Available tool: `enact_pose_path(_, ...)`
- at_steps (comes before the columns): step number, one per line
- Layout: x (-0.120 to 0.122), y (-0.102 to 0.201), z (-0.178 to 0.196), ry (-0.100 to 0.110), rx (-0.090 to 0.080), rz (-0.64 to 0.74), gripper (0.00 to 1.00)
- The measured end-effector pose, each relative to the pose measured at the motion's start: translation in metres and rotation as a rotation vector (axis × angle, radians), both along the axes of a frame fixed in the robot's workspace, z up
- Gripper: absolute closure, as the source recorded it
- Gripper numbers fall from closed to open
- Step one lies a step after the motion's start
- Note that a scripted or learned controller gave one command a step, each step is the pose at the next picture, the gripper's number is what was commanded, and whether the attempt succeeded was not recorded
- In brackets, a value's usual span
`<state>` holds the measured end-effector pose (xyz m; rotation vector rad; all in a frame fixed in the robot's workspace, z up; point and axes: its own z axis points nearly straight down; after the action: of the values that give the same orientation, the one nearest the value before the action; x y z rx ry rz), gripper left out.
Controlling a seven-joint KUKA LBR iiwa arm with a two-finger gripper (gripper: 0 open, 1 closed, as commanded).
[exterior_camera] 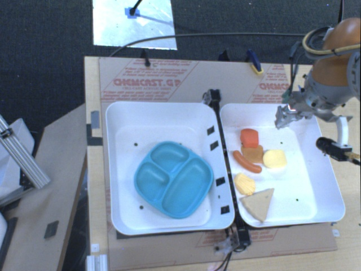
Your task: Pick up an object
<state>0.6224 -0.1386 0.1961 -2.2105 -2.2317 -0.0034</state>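
Observation:
The right bin (321,185) holds several toy foods in a cluster: an orange-red block (249,137), a brown piece (253,153), a red sausage (246,162), a pale yellow round piece (274,158), a ridged yellow piece (244,183) and a tan wedge (258,204). My gripper (285,116) hangs over the bin's back edge, up and to the right of the orange-red block, with nothing visibly in it. The arm's orange band (341,35) sits above it at the right.
The left bin (127,117) carries a blue divided plate (173,178). A black divider with clips (220,151) runs between the bins. A black part (333,147) juts over the right bin's right rim. Cardboard (169,78) lies under both bins.

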Motion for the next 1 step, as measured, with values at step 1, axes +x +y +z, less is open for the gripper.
enact_pose_path(1,-0.0158,0.0539,0.0124,0.000,0.000,0.000,1.00)
